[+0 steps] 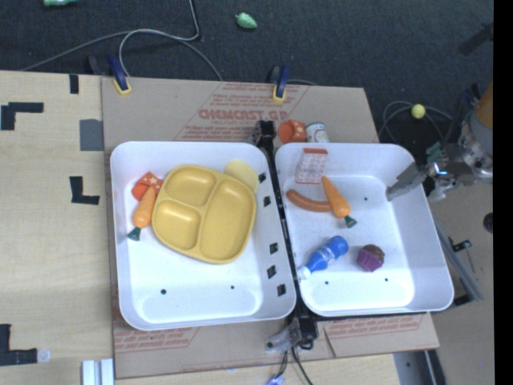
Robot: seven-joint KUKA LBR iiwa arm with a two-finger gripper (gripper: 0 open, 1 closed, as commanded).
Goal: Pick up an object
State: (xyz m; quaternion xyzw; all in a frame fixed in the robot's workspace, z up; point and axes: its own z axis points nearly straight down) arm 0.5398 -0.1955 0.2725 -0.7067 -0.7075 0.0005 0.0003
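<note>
The right bin holds a brown sausage, an orange carrot, a blue bottle, a purple round object and a white and red packet. My gripper hangs over that bin's right rim, at mid height, apart from all of them. The carrot is the closest object, well to its left. I see nothing held in the gripper.
The left bin carries a yellow divided plate, a second carrot, a red piece and a pale yellow piece. An orange item and a small white can lie behind the bins.
</note>
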